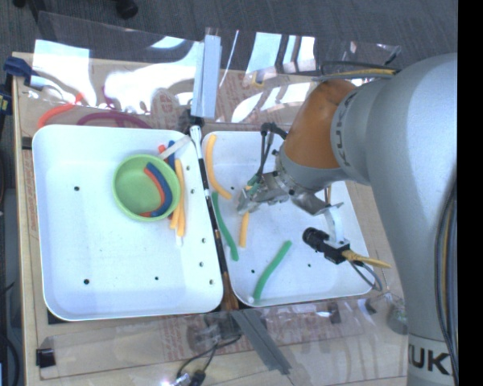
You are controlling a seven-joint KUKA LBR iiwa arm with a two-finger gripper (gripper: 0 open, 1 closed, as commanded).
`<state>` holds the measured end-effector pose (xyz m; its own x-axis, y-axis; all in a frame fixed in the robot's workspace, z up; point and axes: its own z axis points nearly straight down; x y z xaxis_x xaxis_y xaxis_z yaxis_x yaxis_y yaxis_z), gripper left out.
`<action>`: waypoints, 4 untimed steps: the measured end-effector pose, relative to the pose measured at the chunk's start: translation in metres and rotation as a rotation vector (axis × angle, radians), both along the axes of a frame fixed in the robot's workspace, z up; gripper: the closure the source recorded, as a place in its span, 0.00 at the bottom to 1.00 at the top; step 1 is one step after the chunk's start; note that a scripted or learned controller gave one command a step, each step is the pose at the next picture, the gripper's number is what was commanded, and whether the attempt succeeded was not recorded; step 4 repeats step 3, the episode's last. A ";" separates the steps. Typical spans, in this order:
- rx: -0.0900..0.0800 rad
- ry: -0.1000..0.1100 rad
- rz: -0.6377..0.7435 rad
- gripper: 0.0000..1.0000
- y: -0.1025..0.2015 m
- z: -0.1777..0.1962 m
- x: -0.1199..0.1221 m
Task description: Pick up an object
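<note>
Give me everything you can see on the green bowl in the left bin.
The green bowl is round, smooth and plastic-looking, sitting upright with its mouth up in the left bin, toward the upper right part. Red and blue curved pieces lie inside against its right wall. Orange sticks rest against its right rim.

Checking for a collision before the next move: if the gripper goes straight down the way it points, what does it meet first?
Most likely the short orange stick lying just under the gripper in the right bin, or the bin floor beside it; depth is hard to judge from above.
</note>
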<state>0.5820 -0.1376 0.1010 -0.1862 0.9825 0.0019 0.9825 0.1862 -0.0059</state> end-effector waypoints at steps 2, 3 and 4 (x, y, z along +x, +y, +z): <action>0.000 0.001 0.003 1.00 0.000 0.010 0.000; 0.000 0.001 0.004 0.00 0.000 0.010 0.000; 0.000 0.001 0.004 0.00 0.000 0.010 0.000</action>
